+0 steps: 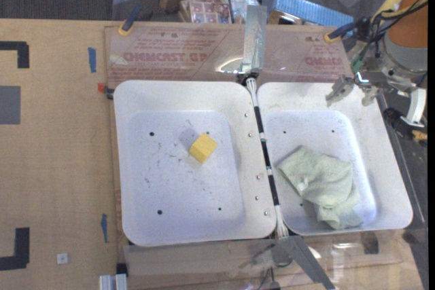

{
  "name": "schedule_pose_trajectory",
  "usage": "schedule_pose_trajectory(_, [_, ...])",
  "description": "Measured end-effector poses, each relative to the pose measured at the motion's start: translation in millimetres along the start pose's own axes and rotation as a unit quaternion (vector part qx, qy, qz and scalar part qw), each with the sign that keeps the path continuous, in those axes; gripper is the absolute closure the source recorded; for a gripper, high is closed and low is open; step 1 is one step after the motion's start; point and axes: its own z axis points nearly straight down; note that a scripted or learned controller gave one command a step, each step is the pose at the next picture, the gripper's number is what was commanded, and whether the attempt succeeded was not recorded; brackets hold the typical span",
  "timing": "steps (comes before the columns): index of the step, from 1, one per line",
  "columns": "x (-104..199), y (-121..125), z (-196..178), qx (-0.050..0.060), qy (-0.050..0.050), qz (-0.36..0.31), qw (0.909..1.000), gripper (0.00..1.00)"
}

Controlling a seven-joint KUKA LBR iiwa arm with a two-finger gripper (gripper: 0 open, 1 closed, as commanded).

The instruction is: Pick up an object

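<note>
Gripper (351, 89) hangs w/ fingers apart, nothing btwn them, over far right corner of cloth's bin (380, 139); cloth (323, 183) crumpled near-side; block (202, 148) left of cloth.

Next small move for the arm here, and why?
Probably swing the tool left and down over the crumpled pale green cloth in the right bin. The tool sits above that bin's far right corner with nothing between its fingers, and the cloth is the nearest object.
</note>
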Motion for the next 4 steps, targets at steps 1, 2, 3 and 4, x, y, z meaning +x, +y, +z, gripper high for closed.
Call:
schedule_pose_trajectory(1, [-33.4,-5.1,-196.0,-0.002,-0.002,-0.157,0.9876,0.0])
schedule_pose_trajectory(2, [46.7,-26.3,-247.6,-0.003,-0.002,-0.301,0.9535,0.0])
schedule_pose_trajectory(3, [124.6,-69.8,-156.2,-0.001,0.0,-0.214,0.9768,0.0])
schedule_pose_trajectory(4, [-12.9,-82.3,-182.8,-0.003,-0.003,-0.301,0.9536,0.0])
